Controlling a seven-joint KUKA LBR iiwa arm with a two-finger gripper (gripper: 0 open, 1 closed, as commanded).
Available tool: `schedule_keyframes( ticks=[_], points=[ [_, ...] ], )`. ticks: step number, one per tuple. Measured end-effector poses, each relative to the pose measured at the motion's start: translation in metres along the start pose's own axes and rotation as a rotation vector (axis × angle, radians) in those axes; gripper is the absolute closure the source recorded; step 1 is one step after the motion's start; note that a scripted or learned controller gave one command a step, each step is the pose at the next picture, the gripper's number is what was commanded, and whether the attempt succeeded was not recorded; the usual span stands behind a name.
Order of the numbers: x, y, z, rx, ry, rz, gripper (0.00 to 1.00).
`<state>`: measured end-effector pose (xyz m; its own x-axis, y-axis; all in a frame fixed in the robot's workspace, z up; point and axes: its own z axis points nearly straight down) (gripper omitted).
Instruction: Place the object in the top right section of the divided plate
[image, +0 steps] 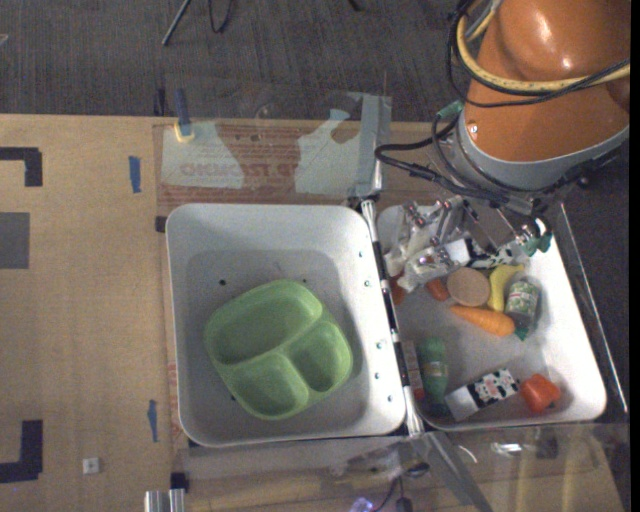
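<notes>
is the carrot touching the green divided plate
Apart. The camera view shows the carrot in the right bin and the green divided plate in the left bin.

We see a green divided plate (279, 347) lying in the left bin (190, 240). In the right bin (585, 345), the gripper (440, 245) hangs over a carrot (484, 320), a green bottle (433, 366), a small carton (483, 393) and an orange piece (540, 392).

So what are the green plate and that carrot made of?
The green plate looks like moulded plastic with a matte sheen: one even colour, soft rounded dividers. The carrot seems to be toy plastic, smooth and uniformly orange, though rubber or foam can't be ruled out.
</notes>
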<state>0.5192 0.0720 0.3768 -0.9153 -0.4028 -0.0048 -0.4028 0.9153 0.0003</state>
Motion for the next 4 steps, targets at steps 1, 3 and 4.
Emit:
schedule_keyframes(
  ticks=[1, 3, 4],
  points=[
    [-0.04, 0.069, 0.073, -0.003, 0.004, -0.248, 1.0],
    [-0.008, 0.07, 0.141, -0.003, 0.001, -0.387, 1.0],
    [-0.071, 0.079, 0.056, -0.003, 0.003, -0.473, 1.0]
  ],
)
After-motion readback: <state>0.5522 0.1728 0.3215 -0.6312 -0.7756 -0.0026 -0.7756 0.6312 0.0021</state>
